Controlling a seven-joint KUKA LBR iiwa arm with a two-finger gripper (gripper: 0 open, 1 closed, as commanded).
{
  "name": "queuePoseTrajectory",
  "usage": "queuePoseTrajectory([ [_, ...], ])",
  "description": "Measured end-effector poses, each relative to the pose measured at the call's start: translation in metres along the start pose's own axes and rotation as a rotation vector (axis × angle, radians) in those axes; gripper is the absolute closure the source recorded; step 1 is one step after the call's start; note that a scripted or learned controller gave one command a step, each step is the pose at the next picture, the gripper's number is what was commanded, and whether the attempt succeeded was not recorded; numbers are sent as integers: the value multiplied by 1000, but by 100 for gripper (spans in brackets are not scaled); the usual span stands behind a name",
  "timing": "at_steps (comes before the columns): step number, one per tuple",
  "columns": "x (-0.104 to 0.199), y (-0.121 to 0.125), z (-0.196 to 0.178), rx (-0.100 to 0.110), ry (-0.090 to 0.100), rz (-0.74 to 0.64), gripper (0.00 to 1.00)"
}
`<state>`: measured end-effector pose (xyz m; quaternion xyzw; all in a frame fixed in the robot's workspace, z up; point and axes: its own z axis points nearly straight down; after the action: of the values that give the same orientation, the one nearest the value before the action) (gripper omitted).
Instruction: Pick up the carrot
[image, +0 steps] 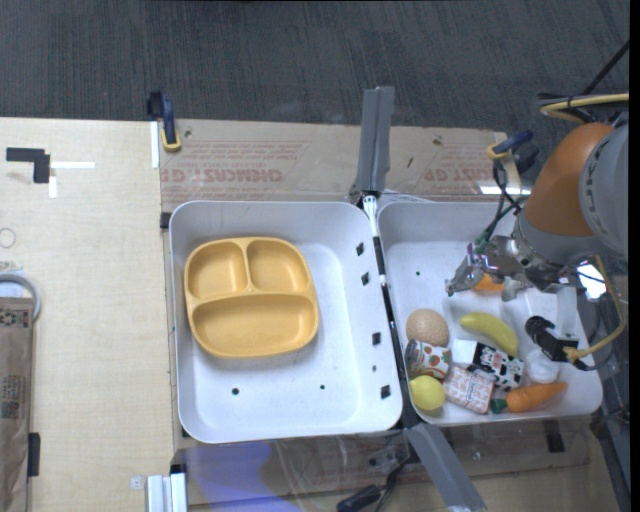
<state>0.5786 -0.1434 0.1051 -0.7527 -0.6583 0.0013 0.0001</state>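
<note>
Gripper (487, 278) low in right bin (400, 250), finger state unclear, small orange thing beside it, carrot (535, 397) at front corner, well apart, banana (490, 331) between

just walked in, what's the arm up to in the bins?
The arm reaches in from the right, with its gripper low over the upper part of the right bin, by a small orange item I can't identify. The carrot lies untouched near that bin's lower right corner, beside the banana, the lemon, a brown egg-shaped item and some small packages. The left bin holds the yellow divided plate. So the carrot isn't picked up yet.
</note>
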Motion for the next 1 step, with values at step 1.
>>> queuePoseTrajectory([
  [1, -23, 45, 14, 1, 0, 69, 0],
])
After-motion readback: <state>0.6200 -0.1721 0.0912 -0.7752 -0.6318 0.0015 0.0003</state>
